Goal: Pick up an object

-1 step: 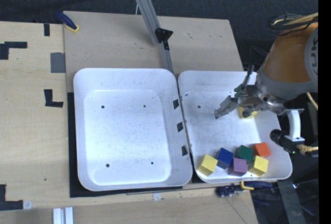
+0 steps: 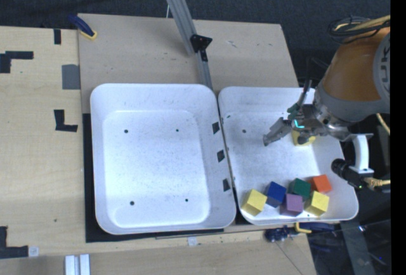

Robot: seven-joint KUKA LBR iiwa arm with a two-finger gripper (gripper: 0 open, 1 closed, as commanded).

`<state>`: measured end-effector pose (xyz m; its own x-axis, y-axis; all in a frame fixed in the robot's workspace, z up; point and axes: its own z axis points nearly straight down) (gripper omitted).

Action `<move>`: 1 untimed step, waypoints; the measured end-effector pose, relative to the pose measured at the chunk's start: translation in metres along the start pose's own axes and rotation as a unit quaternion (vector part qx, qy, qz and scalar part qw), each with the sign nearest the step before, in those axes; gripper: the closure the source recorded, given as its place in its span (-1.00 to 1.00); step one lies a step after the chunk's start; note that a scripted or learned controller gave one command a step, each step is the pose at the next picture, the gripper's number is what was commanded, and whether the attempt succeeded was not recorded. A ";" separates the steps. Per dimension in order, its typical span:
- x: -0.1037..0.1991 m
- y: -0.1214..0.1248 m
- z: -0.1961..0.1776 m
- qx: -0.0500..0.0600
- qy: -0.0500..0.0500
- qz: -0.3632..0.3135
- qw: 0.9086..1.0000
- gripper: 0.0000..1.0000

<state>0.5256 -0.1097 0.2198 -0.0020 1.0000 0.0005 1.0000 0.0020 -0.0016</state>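
My gripper [image 2: 284,133] hangs over the middle of the right bin [image 2: 254,108], reaching in from the right. A small yellow object [image 2: 304,138] peeks out just below the gripper body, partly hidden by it; I cannot tell whether it is held. Along the bin's near edge lie several blocks: a yellow block [image 2: 255,202], a blue block [image 2: 275,192], a purple block [image 2: 294,204], a green block [image 2: 300,188], an orange block [image 2: 321,183] and another yellow block [image 2: 319,203].
The left bin [image 2: 152,159] sits beside the right one, sharing a raised rim. A grey metal bar [image 2: 181,7] slants down from the top to the bins' junction. The arm's orange band [image 2: 355,70] looms at the right.
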 end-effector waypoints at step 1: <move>0.003 -0.004 0.064 0.004 0.000 0.001 1.000 -1.00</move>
<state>0.5217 -0.1070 0.1556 -0.0007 1.0000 0.0010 1.0000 0.0007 -0.0089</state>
